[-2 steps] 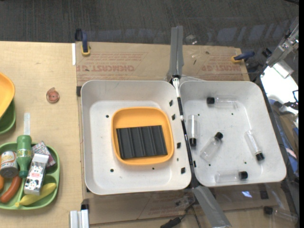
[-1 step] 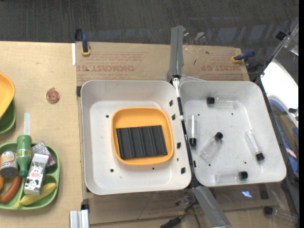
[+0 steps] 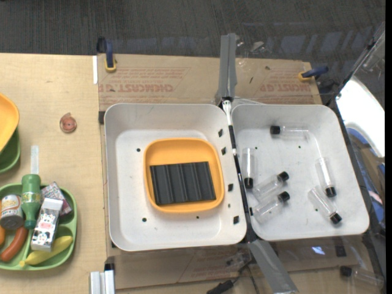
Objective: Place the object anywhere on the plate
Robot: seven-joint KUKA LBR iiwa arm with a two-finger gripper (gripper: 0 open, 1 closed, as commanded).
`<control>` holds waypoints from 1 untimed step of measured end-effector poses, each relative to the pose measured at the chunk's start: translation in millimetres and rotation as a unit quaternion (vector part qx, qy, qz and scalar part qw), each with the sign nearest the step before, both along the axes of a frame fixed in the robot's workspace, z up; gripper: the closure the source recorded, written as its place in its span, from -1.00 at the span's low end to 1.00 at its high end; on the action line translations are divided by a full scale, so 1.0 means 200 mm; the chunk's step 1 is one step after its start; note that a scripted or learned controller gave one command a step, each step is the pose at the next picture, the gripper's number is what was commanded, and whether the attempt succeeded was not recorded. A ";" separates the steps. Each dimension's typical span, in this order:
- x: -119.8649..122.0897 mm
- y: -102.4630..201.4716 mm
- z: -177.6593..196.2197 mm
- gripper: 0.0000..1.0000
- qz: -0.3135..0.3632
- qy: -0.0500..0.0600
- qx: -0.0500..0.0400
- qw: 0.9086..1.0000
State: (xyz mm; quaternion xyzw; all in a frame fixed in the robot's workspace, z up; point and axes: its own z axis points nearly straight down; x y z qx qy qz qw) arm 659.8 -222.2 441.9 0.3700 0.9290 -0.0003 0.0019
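An orange-yellow square plate lies in the middle of the left white bin. A dark grey ribbed slab rests flat on the plate and covers most of its floor. In the right white bin lie several clear tubes with black caps, among them one near the back, one along the left wall and one at the right.
Brown cardboard lies under both bins, clamped at the back corners. On the wooden bench to the left are a green tray of toy food, a yellow bowl and a small pink disc.
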 end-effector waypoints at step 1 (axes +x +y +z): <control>-0.13 0.00 -0.34 -1.00 0.278 0.001 0.001 0.961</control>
